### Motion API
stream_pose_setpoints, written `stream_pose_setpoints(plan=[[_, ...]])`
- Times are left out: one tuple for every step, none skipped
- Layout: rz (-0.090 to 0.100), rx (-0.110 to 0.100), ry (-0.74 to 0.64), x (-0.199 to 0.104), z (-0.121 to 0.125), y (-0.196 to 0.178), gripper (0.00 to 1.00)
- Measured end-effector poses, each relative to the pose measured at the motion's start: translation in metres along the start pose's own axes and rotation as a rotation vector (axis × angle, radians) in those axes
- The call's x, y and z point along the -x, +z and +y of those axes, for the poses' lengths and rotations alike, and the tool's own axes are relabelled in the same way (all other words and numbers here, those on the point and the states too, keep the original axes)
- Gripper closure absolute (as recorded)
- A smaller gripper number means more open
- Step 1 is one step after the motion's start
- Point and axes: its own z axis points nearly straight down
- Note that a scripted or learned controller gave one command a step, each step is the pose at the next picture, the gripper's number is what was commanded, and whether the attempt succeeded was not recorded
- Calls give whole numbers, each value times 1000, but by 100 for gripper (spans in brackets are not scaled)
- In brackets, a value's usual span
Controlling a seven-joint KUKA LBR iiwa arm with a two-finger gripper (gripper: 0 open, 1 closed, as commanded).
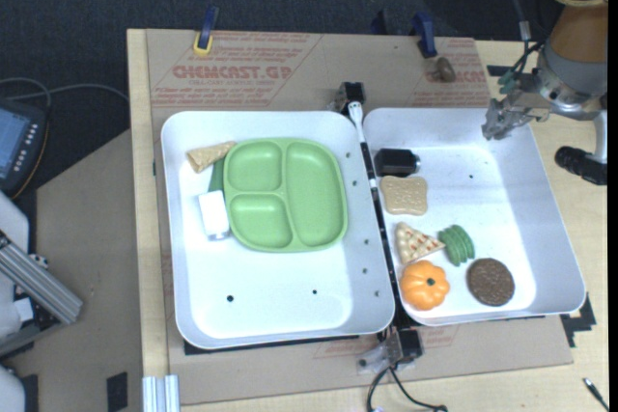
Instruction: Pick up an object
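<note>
My gripper (500, 120) hangs over the far right corner of the right bin (521, 198), with the grey and orange arm behind it at the right edge. Nothing shows between its tips. In the right bin lie a black block (395, 161), a slice of toast (404, 196), a pizza wedge (415, 242), a green leafy piece (457, 243), an orange pumpkin (425, 285) and a brown round cookie (491, 282). All of them lie well to the left of and nearer than the gripper.
The left bin (261, 294) holds a green divided plate (286, 193), a tan cracker triangle (210, 154) and a white block (213, 213). Clamps (204, 34) hold the cardboard sheet at the back. A ridge (365, 178) separates the bins.
</note>
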Motion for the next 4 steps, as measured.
stream_pose_setpoints(plan=[[0,-1,0,0,-4,-46,100],[1,-2,1,0,-3,-66,100],[5,-9,-4,-60,-10,-68,100],[5,-10,-5,-118,-19,-62,100]])
